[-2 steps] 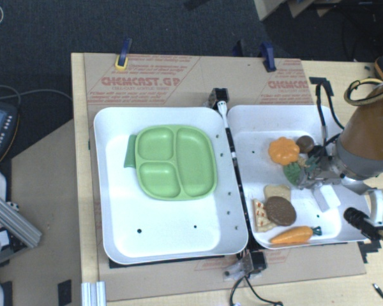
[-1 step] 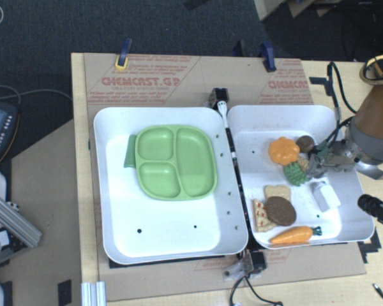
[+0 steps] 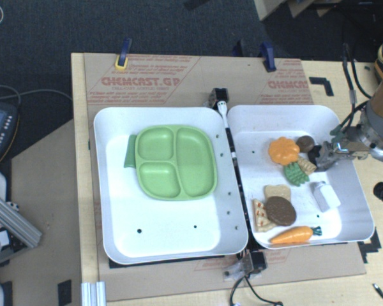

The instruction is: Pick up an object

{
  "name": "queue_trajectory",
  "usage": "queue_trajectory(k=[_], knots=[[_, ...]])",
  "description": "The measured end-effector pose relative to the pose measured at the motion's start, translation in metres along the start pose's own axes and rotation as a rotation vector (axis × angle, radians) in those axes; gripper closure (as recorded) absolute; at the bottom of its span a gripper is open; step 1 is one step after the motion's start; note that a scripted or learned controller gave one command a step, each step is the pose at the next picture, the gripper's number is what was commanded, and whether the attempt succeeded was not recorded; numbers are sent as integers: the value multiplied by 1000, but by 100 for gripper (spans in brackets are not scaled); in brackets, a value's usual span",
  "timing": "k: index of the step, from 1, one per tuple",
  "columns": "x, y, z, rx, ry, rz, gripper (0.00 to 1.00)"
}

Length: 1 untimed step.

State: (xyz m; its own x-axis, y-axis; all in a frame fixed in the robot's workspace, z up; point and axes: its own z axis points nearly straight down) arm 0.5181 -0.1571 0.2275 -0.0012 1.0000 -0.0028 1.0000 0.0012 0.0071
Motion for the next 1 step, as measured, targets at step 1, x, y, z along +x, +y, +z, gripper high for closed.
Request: queue_trajectory(k=[1], knots=[[59,-10,9,10,6,-4,100]])
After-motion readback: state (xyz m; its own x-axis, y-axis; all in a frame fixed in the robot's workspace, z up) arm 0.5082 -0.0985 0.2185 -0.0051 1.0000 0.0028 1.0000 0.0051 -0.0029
